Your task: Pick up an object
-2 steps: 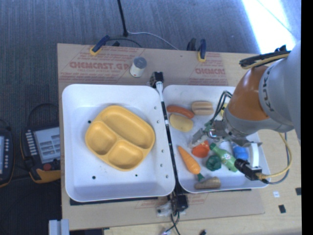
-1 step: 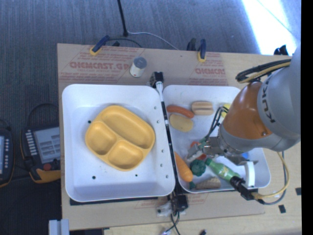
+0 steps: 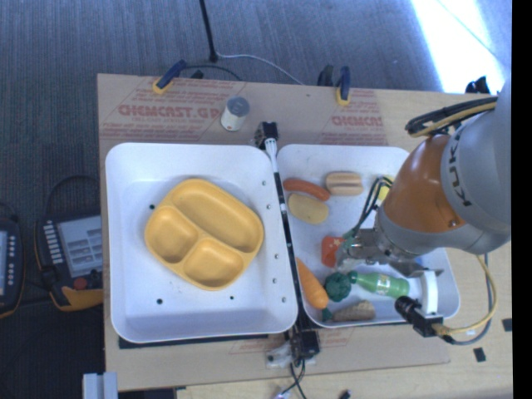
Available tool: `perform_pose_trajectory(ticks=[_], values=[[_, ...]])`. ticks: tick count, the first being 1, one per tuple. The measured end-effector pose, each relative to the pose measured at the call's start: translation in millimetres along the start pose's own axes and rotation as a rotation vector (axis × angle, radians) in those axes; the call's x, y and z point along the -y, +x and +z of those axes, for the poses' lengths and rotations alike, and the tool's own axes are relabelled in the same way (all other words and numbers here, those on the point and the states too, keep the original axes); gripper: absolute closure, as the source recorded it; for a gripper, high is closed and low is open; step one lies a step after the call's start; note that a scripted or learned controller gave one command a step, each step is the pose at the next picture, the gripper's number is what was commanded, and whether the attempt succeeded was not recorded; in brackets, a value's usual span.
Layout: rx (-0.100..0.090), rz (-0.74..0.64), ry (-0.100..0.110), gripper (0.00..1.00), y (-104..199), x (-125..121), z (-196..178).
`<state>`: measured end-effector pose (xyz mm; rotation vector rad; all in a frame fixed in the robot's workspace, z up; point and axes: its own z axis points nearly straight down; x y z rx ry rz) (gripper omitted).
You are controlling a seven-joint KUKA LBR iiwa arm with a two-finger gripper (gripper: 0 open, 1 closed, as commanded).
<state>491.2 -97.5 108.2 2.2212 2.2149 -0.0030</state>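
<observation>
My gripper (image 3: 352, 248) hangs low over the middle of the right bin (image 3: 432, 306), right beside a red toy vegetable (image 3: 331, 249); I cannot see whether it touches it. The orange wrist band and grey arm cover the bin's right half. Around it lie a sausage (image 3: 305, 189), a small bun (image 3: 343, 183), a pale potato (image 3: 309, 210), a carrot (image 3: 312, 286), a broccoli (image 3: 337, 287), a green bottle (image 3: 378, 285) and a brown piece (image 3: 353, 312).
The left bin (image 3: 125, 223) holds a yellow divided plate (image 3: 204, 233). A divider rail (image 3: 283, 223) runs between the bins. A small grey-capped jar (image 3: 235, 113) and two clamps (image 3: 169, 76) sit on the board behind. A cable loops at the front right corner.
</observation>
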Motion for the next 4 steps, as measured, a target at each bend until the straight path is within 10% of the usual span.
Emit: perform_pose_trajectory(ticks=[1, 2, 3, 4], values=[[0.000, 0.000, 0.000, 0.00, 0, 0, 0], [0.002, -0.002, -0.017, 0.00, -12, -49, 14], [0.008, -0.002, -0.034, 0.00, -1, -10, 14], [0.006, -0.001, -0.031, 1.00, -2, -10, 3]])
